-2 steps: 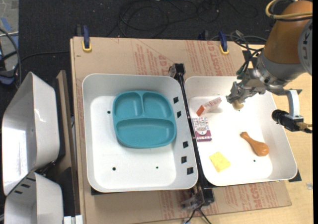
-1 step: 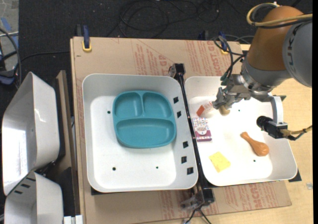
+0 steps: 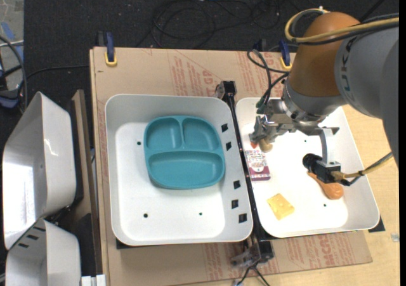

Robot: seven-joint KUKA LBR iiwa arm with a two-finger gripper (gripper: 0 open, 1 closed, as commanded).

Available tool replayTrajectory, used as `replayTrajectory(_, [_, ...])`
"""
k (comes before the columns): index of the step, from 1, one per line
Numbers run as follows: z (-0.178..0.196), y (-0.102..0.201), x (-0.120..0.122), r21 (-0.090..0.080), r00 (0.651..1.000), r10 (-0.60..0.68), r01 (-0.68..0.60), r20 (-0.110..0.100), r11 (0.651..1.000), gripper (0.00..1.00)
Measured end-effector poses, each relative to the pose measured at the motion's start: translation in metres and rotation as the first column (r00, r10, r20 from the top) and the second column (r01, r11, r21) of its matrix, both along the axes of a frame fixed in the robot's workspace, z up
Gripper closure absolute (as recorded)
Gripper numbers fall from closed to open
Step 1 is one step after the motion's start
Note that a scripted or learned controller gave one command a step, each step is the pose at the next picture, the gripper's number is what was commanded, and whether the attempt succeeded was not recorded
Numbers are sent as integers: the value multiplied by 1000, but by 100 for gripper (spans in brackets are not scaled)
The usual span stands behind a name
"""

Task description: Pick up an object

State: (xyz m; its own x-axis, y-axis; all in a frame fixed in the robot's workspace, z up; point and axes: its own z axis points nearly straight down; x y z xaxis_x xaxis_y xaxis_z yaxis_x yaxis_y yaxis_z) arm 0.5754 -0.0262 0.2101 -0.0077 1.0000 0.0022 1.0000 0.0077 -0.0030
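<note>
On the tan worktop [image 3: 171,72], a board printed with faded red lettering, two shallow white bins sit side by side, their inner rims touching. Dark carpeted floor [image 3: 57,12] surrounds the board, with loose black cables [image 3: 184,9] trailing across it at the far side. A yellow-tipped clamp [image 3: 111,56] grips the board's far left corner. Off the worktop to the left stand two more white tubs [image 3: 38,151], one behind the other.

The left bin [image 3: 127,215] holds one thing: a teal divided plate [image 3: 184,151] with three compartments, lying flat near the middle.

The right bin [image 3: 355,208] holds three loose things. One small pink and maroon packet [image 3: 258,165] lies close to the bin's left wall. One yellow wedge [image 3: 280,205] lies nearer the front, well apart from the packet. One orange spoon-shaped piece [image 3: 330,187] lies towards the right.

The grey arm [image 3: 374,69], with its orange band [image 3: 320,56], reaches in from the right and hangs over the right bin's far left part. The jaws point down just beyond the packet's far end, very near it. Whether they are released or clenched cannot be told, and nothing can be seen held in them.
</note>
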Motion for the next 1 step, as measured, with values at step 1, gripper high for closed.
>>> replayTrajectory(1, [3, 52, -5, -2, 1000, 0, 0, 2, 1000, 100])
